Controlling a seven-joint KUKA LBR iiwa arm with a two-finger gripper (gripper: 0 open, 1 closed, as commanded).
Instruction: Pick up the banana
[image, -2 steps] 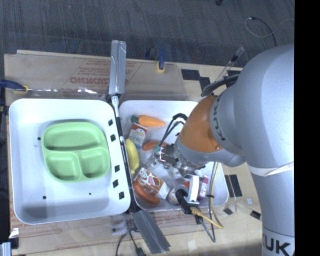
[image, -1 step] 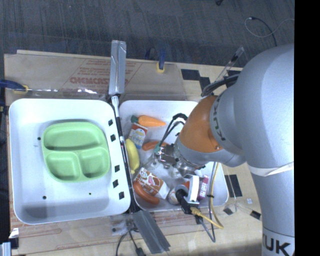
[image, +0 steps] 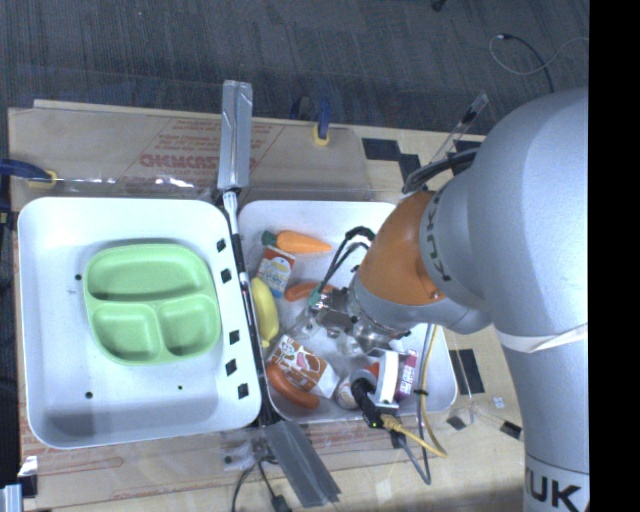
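Observation:
The yellow banana (image: 265, 310) lies along the left wall of the right bin (image: 330, 212), roughly lengthwise from back to front. My gripper (image: 322, 316) hangs low inside the same bin, just right of the banana, under the orange-banded wrist (image: 400, 268). A small gap shows between the gripper and the banana. The arm's bulk hides much of the bin's right half.
Around the banana lie a carrot (image: 300, 241), a small printed packet (image: 277, 268), an orange item (image: 300, 291), a snack bag (image: 300, 364) and a reddish sausage (image: 290, 392). A green divided plate (image: 152, 300) sits in the left bin (image: 50, 400). Cables (image: 415, 435) trail at the front right.

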